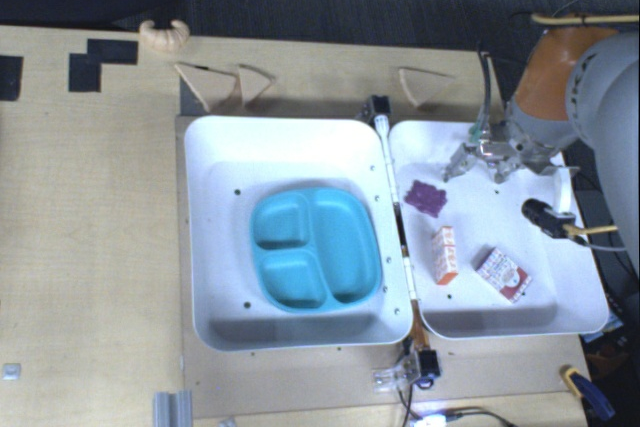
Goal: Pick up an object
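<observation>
Pincer point(480, 165) is at 12 o'clock in the right bin point(590, 305). Its jaws are apart with nothing between them. It looks like a pre-grasp pose, fingers spread to straddle something, and no pick has been made yet.

There are three loose candidates in that bin:
- purple piece point(428, 197) at 10 o'clock in the bin, 8 o'clock from the pincer. It's the nearest, so the likely target. It's small with ragged edges, and I can't tell what it is.
- orange-and-white carton point(445, 255) at 8 o'clock, lying flat with its long axis roughly 12–6.
- red-and-white carton point(503, 273) at 6 o'clock, lying flat and skewed along roughly 10–4.

All three sit apart from each other and off the walls, so the fingers should have room on both sides of any of them. The purple piece is near the divider wall at 9 o'clock, so closing along 12–6 is probably safer there.

The left bin point(205, 215) holds a blue divided tray point(315, 247), centred. It's likely too wide for this jaw span and a poor pick.

The pincer looks offset towards 2 o'clock of the purple piece, not above it. I judge it needs a lateral shift before descending, otherwise it closes on air.
</observation>
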`<state>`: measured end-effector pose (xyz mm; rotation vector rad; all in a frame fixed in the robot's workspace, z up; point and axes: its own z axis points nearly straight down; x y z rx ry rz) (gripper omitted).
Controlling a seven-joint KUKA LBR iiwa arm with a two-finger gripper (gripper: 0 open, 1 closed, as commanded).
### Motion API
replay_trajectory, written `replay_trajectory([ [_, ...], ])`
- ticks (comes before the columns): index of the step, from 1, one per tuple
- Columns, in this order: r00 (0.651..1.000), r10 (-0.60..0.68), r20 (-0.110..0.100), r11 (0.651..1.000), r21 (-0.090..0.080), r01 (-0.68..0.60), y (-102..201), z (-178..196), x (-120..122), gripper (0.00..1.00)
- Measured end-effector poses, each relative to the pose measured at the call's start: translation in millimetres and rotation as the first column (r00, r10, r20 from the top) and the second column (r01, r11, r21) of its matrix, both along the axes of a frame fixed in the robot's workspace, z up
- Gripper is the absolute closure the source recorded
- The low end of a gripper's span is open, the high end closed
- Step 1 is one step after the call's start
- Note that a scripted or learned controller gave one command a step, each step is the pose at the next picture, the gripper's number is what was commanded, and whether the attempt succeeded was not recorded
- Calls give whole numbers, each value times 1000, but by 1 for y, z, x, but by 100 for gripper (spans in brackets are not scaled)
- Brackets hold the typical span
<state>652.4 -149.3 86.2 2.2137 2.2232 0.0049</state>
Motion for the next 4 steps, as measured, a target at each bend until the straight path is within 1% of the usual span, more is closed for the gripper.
replay_trajectory([
  [1,1000,-2,-1,1000,-1,2,-58,70,-62,0],
  [2,1000,-2,1,1000,0,2,-15,1,-107,0],
  [3,1000,-1,7,1000,-2,1,-15,13,-104,100],
  [4,1000,-3,-1,1000,-1,3,-57,25,-80,100],
])
